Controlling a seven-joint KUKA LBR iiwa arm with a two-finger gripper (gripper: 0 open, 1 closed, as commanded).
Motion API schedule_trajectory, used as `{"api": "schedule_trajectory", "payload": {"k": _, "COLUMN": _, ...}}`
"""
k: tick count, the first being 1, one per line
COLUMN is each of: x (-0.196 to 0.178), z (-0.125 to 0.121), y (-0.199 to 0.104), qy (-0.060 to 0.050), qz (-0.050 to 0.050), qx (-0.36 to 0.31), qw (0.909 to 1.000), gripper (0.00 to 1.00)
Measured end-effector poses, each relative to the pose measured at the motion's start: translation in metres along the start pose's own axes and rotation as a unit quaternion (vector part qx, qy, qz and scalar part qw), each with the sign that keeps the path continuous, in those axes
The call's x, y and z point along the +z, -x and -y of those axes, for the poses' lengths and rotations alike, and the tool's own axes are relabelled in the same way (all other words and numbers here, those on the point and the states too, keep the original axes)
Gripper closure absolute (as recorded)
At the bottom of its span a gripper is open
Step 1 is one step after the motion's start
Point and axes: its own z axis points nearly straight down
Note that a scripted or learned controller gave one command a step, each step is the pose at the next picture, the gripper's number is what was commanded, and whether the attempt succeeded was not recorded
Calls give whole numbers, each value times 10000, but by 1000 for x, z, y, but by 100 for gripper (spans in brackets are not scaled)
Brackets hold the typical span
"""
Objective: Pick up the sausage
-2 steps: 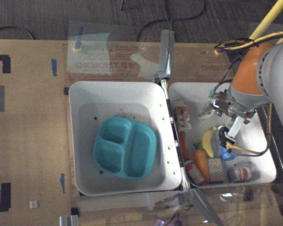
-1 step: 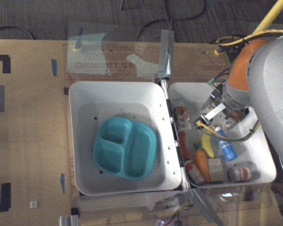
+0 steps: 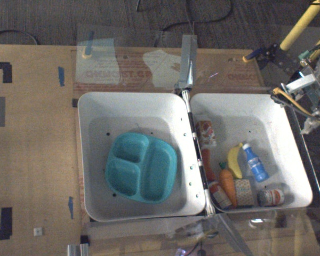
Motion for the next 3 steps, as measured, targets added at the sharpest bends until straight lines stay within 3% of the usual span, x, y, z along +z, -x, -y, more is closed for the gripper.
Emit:
{"api": "schedule_trajectory", "payload": {"k": 1, "x": -167, "z": -44, "y": -46, "qy": 4, "qz": -9, "qx": 972, "qw": 9953, "gripper": 0}}
{"api": "schedule_trajectory", "payload": {"k": 2, "x": -176, "z": -40, "y": -49, "qy": -1, "qz": 2, "qx": 926, "qw": 9957, "gripper": 100}}
{"api": "schedule_trajectory", "payload": {"k": 3, "x": -32, "z": -45, "y": -49, "qy": -7, "qz": 3, "qx": -411, "qw": 9992, "gripper": 100}}
